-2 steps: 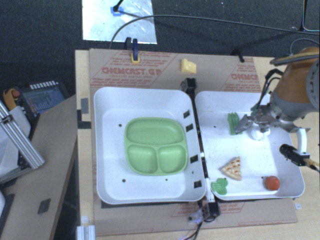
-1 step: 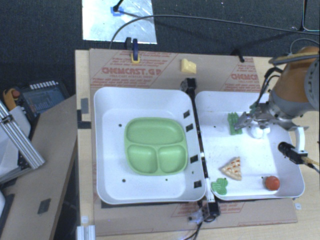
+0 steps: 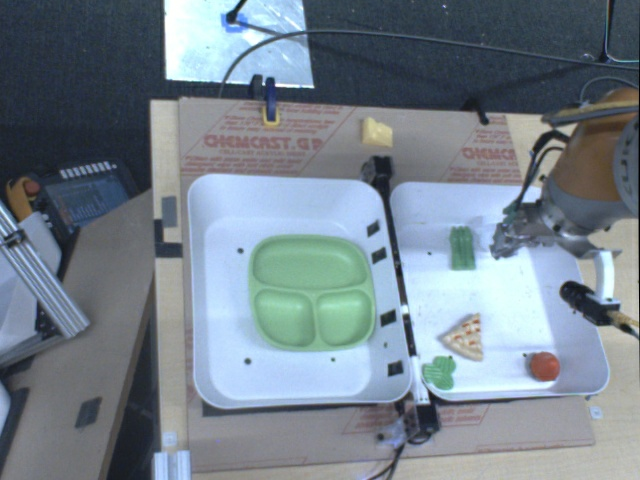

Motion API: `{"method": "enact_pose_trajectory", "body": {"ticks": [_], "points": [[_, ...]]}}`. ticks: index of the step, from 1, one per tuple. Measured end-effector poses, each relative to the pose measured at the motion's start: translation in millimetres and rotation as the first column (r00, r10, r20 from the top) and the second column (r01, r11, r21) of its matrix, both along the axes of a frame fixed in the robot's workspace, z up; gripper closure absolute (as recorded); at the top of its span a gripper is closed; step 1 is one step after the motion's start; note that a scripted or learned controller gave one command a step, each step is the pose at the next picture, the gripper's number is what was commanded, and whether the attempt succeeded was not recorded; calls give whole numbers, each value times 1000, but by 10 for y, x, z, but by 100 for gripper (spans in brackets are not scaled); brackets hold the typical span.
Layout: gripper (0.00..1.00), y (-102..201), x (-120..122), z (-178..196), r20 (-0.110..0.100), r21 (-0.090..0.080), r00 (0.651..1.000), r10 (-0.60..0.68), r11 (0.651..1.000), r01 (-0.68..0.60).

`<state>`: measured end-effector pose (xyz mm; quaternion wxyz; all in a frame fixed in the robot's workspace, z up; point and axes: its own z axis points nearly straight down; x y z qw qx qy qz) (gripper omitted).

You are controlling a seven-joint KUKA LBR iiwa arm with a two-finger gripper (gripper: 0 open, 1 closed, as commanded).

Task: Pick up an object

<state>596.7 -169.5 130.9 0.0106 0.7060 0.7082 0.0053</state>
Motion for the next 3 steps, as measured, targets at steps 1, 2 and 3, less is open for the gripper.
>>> {"method": "enact_pose_trajectory", "body": {"ticks": [1,2,3], "points": [[100,102,-4,544,-16,6,1000,2,1000,-2],[100,29,-25,1013,-16,6,1000,0,1000,0],[100,78,20,1643,-14,6,1000,3,1000,-3]]}}
